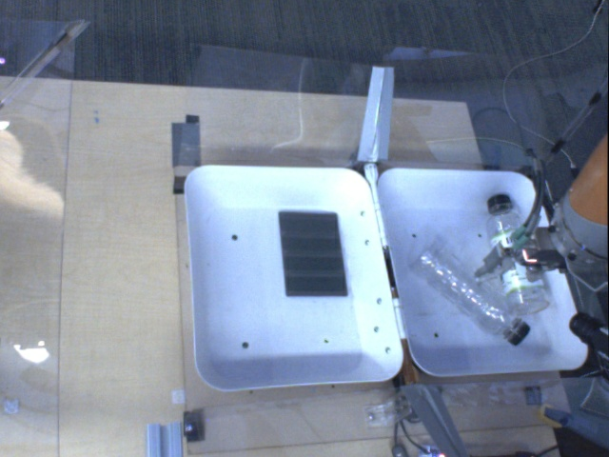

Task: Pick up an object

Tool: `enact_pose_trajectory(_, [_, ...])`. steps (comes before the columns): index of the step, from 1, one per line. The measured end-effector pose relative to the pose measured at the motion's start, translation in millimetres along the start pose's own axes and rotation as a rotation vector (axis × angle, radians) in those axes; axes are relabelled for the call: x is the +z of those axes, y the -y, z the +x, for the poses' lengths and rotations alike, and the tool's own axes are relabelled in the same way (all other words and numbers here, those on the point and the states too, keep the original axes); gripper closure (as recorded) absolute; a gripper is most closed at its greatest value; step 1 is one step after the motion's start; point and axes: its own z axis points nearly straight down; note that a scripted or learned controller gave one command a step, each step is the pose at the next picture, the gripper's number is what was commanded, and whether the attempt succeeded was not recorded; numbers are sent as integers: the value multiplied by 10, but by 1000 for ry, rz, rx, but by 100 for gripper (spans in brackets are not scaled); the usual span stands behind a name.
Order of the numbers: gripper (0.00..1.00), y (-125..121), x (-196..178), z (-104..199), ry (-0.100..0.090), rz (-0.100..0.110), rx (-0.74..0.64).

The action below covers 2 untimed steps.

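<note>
I see two clear plastic bottles in the right bin [419,346]. One lies slantwise, black cap toward the near right [468,293]. The other [514,255] lies near the right wall, black cap at the far end. The gripper [514,248] sits over that second bottle; finger state cannot be told. A dark ribbed rectangular block [313,253] lies centrally in the left bin [219,350].

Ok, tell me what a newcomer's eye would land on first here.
First, the dark ribbed slab lying flat in the middle of the left bin, stark against the white. Next, the clutter in the right bin: two clear plastic bottles with black caps, one lying slantwise, another by the far right wall, where the pincer reaches in over it.
</note>
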Motion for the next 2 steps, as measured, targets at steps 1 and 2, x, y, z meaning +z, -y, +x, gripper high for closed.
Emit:
enact_pose_trajectory(1, [0, -403, 701, -20, 9, -46, -133])
enact_pose_trajectory(2, [0, -502, 719, 19, 15, -53, -172])
